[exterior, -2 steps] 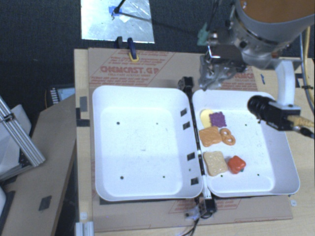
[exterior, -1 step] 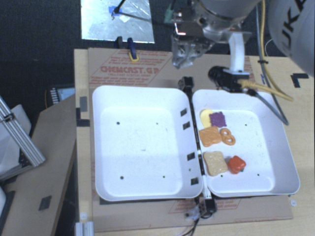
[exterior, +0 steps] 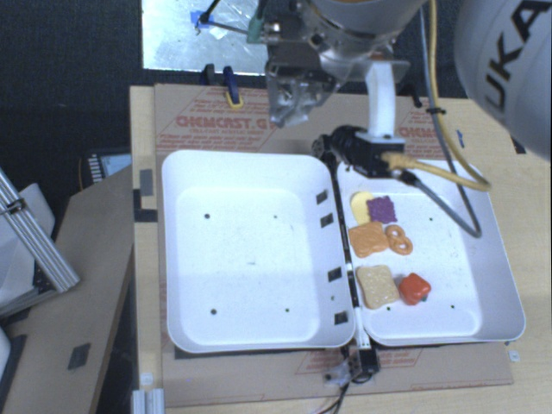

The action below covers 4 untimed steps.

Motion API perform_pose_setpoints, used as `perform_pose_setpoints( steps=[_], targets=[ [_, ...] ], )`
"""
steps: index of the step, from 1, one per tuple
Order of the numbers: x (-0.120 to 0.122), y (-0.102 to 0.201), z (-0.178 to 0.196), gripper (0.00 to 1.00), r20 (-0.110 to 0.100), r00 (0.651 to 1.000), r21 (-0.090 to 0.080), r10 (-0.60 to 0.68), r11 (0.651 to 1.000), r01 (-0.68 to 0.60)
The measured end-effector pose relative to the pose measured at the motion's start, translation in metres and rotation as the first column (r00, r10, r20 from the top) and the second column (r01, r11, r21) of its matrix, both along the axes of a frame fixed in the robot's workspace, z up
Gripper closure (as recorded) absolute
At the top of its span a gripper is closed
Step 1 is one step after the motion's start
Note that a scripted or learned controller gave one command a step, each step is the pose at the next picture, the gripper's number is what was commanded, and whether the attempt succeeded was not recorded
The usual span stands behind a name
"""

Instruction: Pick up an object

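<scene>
While the end effector (exterior: 293,102) hangs high above the worktop (exterior: 147,231) behind the left bin (exterior: 241,248), its grasp state impossible to tell from here, nothing is picked yet. All candidates sit clustered in the right bin (exterior: 466,257) near the divider: tan bread slice (exterior: 377,286), orange piece (exterior: 368,239), red piece (exterior: 415,288), purple piece (exterior: 381,208), pretzel (exterior: 398,239). I judge the red piece, at the cluster's edge, the cleanest target; descend straight over it.

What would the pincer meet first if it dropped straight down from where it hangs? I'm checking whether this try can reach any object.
Probably the cardboard sheet behind the left bin, not an object; depth is unclear. The pincer hangs there.
</scene>
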<state>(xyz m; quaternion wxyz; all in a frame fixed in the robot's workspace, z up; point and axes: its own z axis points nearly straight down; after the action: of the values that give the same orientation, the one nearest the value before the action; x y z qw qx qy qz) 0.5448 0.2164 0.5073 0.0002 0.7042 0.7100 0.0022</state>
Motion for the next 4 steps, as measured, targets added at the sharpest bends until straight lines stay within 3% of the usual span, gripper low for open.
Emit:
perform_pose_setpoints(
  steps=[1,2,3,4],
  targets=[
    [-0.042,0.019,0.006,1.0,-0.003,1.0,-0.002,-0.002,1.0,0.002],
    [-0.04,0.018,0.017,1.0,0.0,1.0,0.0,0.0,1.0,0.0],
    [-0.04,0.018,0.017,0.0,0.0,1.0,0.0,0.001,1.0,-0.001],
    [-0.04,0.018,0.028,1.0,0.002,1.0,0.002,0.005,1.0,-0.005]
  ],
)
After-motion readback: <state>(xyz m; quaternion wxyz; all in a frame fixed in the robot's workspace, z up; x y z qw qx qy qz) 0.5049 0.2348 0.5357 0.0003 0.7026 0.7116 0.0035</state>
